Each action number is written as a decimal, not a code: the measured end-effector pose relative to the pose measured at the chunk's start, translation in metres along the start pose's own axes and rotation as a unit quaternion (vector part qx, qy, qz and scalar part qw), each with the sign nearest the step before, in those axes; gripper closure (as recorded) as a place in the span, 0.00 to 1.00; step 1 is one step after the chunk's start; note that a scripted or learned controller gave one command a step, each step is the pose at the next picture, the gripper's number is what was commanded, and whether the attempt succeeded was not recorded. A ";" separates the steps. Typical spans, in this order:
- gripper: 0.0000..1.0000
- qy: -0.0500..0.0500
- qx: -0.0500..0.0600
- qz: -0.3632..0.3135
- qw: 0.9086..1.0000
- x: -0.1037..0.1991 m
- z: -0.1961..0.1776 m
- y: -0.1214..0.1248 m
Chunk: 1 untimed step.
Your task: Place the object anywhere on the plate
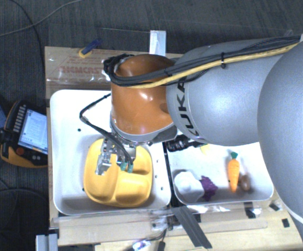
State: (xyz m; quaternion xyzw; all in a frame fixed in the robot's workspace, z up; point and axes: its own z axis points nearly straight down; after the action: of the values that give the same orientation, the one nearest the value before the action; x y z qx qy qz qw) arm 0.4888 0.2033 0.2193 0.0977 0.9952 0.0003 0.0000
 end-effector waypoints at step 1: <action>1.00 -0.001 0.000 -0.069 0.998 -0.008 -0.022 -0.047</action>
State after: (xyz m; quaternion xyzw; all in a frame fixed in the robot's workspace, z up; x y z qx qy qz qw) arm 0.4872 0.1555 0.2417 0.0293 0.9996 -0.0002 0.0012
